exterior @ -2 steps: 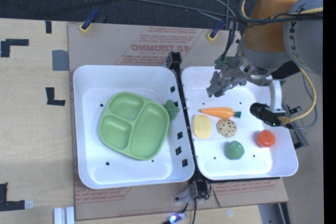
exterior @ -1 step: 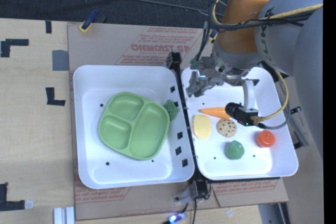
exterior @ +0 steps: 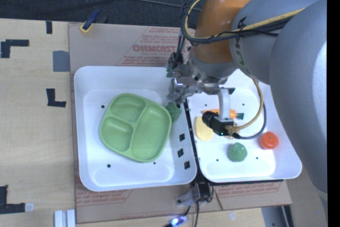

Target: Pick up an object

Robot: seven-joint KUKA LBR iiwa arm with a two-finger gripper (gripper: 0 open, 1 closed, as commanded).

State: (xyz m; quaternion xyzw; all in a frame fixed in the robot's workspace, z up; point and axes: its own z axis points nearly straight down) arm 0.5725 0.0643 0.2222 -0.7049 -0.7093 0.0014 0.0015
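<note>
My gripper [exterior: 177, 94] hangs over the wall between the two bins, at the right edge of the left bin [exterior: 85, 114]. Just below its tip a small dark green object [exterior: 174, 112] lies beside the rim of a light green divided plate [exterior: 137, 126]; whether the gripper touches it is hidden. In the right bin [exterior: 281, 167] lie a pale yellow piece [exterior: 203, 129], an orange piece [exterior: 229, 113] partly behind a black cable fitting, a green ball-shaped item [exterior: 237, 152] and a small orange object [exterior: 269, 140].
The big grey arm with its orange band [exterior: 215, 18] covers the back of the right bin. Both bins rest on a cardboard sheet [exterior: 138, 45] on the wooden bench. Cables loop over the right bin.
</note>
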